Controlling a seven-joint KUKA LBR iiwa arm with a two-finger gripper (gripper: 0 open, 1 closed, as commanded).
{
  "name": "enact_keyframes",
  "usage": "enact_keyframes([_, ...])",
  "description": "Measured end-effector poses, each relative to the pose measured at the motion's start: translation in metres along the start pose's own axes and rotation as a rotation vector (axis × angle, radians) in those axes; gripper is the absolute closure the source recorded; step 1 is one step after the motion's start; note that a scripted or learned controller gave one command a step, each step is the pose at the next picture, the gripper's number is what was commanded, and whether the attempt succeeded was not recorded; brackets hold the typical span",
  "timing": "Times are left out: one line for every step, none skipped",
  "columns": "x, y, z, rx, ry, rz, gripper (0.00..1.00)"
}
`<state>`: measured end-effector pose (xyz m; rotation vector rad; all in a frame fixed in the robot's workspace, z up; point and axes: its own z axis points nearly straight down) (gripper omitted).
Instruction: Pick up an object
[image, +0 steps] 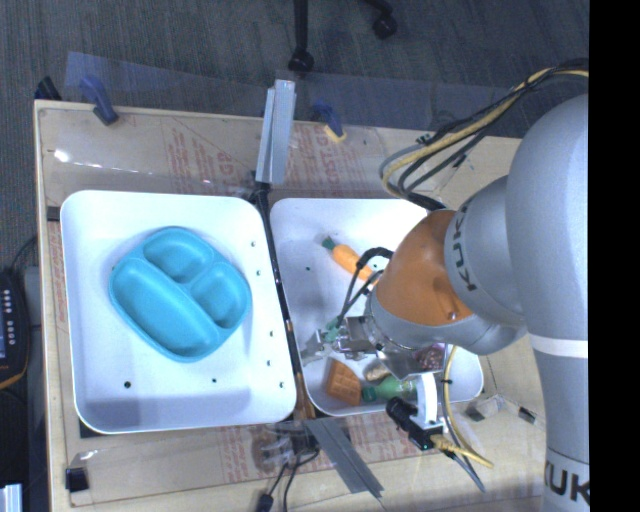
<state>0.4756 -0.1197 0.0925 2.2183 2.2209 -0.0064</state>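
My gripper (335, 343) was low in the right bin (300, 240), near its front wall; whether it was released or clenched I could not tell. All positions below are relative to the right bin. My arm (520, 230) came in over its right side, the orange band (425, 275) above its middle. The left bin (90, 390) adjoined its left wall and held a blue divided plate (180, 290). Inside the right bin, an orange carrot-like piece (345, 257) lay toward the back. An orange-brown wedge (341, 381) lay at the front, just beside my gripper. A green item (385, 389) lay at the front, beside the wedge.
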Motion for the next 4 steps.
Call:
enact_keyframes([-0.041,0.074,0.001,0.002,0.006,-0.007,0.0])
enact_keyframes([-0.068,0.118,0.001,0.002,0.006,-0.009,0.0])
enact_keyframes([-0.068,0.165,0.0,0.001,0.005,-0.007,0.0])
enact_keyframes([-0.047,0.182,0.0,0.0,0.005,-0.007,0.0])
